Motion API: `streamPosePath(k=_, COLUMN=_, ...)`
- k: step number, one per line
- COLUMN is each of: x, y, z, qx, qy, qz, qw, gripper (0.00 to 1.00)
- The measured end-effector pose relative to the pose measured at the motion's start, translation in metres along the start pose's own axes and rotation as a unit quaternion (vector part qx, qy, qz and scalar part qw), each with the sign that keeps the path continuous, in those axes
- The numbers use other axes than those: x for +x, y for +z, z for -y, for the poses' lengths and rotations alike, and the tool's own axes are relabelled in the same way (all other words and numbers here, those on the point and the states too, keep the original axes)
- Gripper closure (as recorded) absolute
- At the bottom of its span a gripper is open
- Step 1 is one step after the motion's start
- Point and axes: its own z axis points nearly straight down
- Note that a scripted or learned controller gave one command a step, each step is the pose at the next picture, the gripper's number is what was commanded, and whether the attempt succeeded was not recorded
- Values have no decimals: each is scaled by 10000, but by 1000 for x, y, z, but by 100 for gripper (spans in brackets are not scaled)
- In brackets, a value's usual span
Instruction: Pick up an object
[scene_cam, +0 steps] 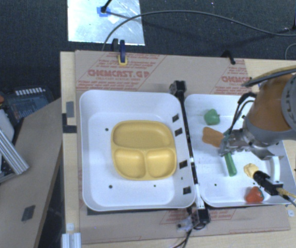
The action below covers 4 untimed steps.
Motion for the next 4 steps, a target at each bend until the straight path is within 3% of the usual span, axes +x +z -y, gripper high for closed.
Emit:
streamPosePath(k=2, x=6, y=-116, z=-6, qx=-24, qy=-13, qz=4, qw=10000, gripper=100)
streamPosePath(k=4, x=106, y=-117, z=0, qx=4, qy=-38, qz=-13, qw=10000, gripper=100)
